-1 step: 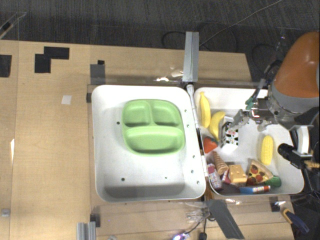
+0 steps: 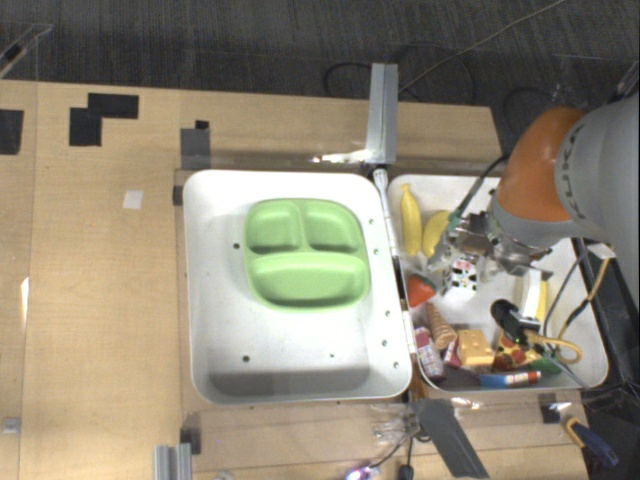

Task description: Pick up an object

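My hand (image 2: 462, 258) is hanging low in the right bin (image 2: 592, 363), near its upper middle, and from this slant I cannot tell how it is set, nor whether it is pinching anything. Just to its left two bananas (image 2: 411, 220) are lying side by side, long axes running roughly up and down the view, the nearer one almost touching my wrist hardware. Directly under me something small, white and black-spotted (image 2: 461, 274) is sitting, too small to name. Below and left a red piece (image 2: 420, 290) is lying, and further down a heap of small things is crowding the lower bin. The left bin (image 2: 210, 298) is holding a green tray (image 2: 304, 251), well apart. I am reading no labels anywhere; any printing is too blurred.
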